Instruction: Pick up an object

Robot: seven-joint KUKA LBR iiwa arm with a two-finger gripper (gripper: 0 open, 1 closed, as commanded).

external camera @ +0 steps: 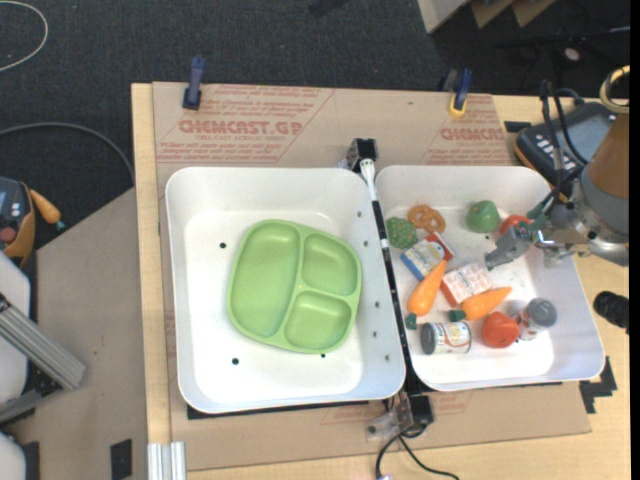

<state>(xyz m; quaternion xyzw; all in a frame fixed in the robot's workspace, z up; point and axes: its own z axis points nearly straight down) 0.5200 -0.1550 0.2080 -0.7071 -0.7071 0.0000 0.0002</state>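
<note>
Grey arm [612, 183] with rounded casing, orange-brown band above the wrist, black cables looping beside it, small grey metal tool [515, 245] with slim fingers, silver fittings at the wrist

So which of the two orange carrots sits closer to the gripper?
The carrot lying beside the red tomato; the gripper hangs just above it, while the other carrot lies further left, toward the divider.
</note>
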